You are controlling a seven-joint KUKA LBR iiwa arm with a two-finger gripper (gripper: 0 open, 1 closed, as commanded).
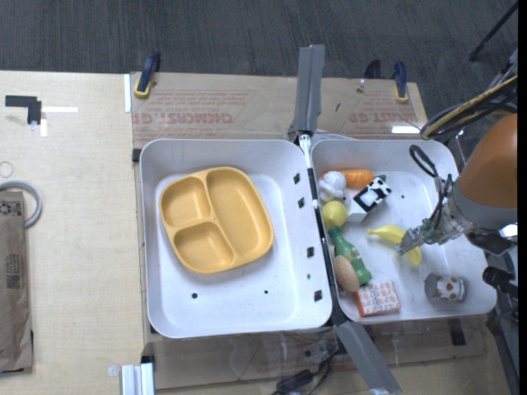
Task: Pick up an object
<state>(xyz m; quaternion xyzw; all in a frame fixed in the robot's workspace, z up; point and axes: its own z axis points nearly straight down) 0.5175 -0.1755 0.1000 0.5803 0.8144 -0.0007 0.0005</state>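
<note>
Claw (416, 241) poised at the banana's (394, 237) right end; the banana's long axis runs leftward from it. Claw state cannot be told.

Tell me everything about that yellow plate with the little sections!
The yellow divided plastic plate is a rounded rectangle with three compartments: two at its upper end and one larger at its lower end, set apart by raised ridges. It looks smooth and matte. It lies flat, turned a bit askew, on the floor of the left white bin, with nothing in its compartments.
</note>
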